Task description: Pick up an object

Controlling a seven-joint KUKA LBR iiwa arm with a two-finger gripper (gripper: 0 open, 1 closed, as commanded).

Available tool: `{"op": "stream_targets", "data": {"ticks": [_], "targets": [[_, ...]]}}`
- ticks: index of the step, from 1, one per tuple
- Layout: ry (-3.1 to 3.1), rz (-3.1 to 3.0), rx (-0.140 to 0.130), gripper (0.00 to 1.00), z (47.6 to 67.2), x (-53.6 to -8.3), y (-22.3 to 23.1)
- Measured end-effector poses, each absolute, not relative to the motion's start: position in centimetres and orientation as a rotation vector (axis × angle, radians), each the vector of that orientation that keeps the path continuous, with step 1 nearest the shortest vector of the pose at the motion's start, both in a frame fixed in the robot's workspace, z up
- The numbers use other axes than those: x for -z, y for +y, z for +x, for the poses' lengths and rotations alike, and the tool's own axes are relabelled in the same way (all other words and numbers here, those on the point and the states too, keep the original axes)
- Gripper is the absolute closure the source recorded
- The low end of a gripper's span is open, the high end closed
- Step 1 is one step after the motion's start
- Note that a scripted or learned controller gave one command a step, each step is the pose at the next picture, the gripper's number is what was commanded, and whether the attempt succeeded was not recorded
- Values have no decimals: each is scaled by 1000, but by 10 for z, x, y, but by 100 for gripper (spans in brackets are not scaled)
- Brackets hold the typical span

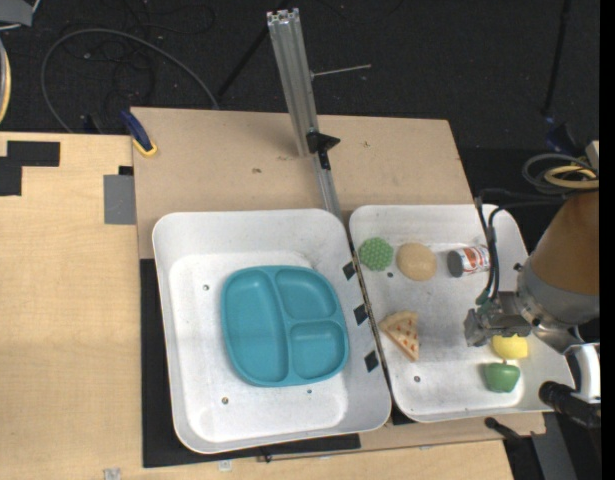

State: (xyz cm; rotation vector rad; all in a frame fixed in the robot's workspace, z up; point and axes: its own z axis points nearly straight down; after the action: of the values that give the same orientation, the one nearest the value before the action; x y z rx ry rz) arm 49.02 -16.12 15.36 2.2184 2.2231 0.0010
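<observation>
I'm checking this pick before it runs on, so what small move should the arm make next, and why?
Probably a short drop straight down onto the yellow toy. The hand sits low in the right bin, at that toy's left edge, with the green toy just in front of it. Nothing visible is between its fingers yet, so lowering and closing there looks like the nearest chance at a grasp.

A tan bench point(387, 158) stands over a dark floor point(137, 28) strewn with looping cables point(97, 48). A metal post point(292, 78) rises at its back edge. A pale wooden board point(57, 298) lies alongside.
</observation>
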Motion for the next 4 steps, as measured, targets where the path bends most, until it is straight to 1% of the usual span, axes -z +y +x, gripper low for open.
{"op": "stream_targets", "data": {"ticks": [1, 2, 4], "targets": [[2222, 2217, -3, 100, 499, -206, -155], [2223, 2219, 0, 100, 500, -226, -156], [2228, 2219, 1, 100, 527, -234, -70]]}}
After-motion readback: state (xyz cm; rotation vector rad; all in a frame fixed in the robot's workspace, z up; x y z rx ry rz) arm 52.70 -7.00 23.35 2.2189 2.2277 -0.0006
